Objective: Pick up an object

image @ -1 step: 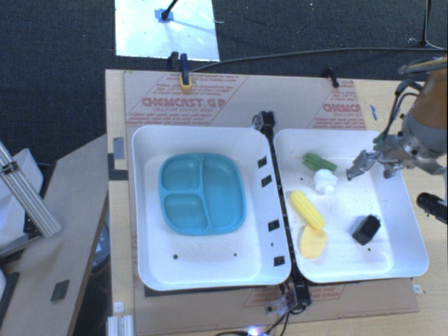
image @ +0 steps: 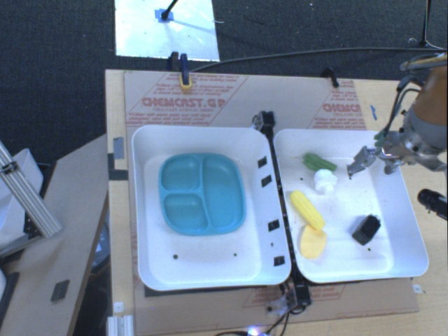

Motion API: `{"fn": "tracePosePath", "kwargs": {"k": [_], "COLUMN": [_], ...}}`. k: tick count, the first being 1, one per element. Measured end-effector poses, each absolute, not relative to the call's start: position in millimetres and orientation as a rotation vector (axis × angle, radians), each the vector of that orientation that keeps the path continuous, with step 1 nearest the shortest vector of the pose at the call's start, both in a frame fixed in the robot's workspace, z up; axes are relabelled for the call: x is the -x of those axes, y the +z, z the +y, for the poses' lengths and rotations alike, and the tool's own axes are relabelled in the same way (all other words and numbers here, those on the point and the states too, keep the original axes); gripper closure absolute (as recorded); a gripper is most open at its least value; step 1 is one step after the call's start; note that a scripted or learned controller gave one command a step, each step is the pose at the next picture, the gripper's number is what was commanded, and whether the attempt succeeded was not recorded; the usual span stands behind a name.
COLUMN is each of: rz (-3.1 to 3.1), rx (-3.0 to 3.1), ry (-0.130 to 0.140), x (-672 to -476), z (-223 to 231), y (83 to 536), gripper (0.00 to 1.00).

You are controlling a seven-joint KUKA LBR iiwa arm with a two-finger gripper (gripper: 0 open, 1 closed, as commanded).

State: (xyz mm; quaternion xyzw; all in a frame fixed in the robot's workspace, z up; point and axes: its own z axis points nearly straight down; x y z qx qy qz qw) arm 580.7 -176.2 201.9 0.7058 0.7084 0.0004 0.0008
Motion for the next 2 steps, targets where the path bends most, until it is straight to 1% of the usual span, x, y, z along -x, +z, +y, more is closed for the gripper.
{"fn": "tracePosePath", "kwargs": {"k": [1, 2], "rz": [2.226, 2.223], "rx": [-2.220, -2.221], "ry": [-0.002, -0.001], "x": [-582.2, -582.5], "z": [-171.9, -171.3], "y": [139.9, 88.0], "gripper": [0.00, 0.00]}}
